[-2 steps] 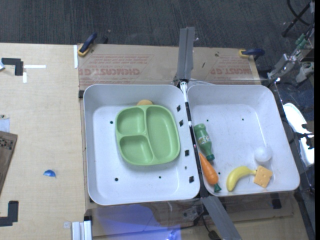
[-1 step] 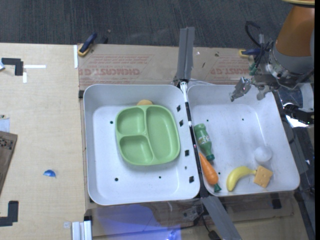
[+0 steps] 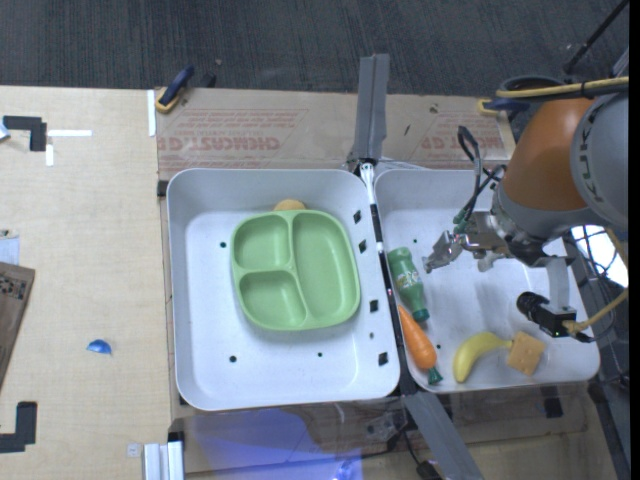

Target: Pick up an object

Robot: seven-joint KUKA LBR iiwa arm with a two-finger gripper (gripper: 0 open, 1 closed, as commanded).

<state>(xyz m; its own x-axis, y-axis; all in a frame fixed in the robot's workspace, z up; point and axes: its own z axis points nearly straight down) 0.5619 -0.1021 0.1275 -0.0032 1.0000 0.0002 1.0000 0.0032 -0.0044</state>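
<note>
The end effector (image 3: 452, 249) hovers over the right bin (image 3: 440, 193), its upper half bare; whether it is spread or pressed together cannot be told. Along the left wall lie a green bottle (image 3: 408, 283) and a carrot (image 3: 418, 342). A banana (image 3: 476, 353) and a tan block (image 3: 526, 353) sit near the front rim. The left bin (image 3: 200, 268) holds a green divided plate (image 3: 296, 269), a yellow object (image 3: 290, 205) behind it. The bins rest on cardboard (image 3: 260, 128) on the pale bench (image 3: 80, 248).

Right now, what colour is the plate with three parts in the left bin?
Light green. The divided plate shows clearly in the camera view.
</note>
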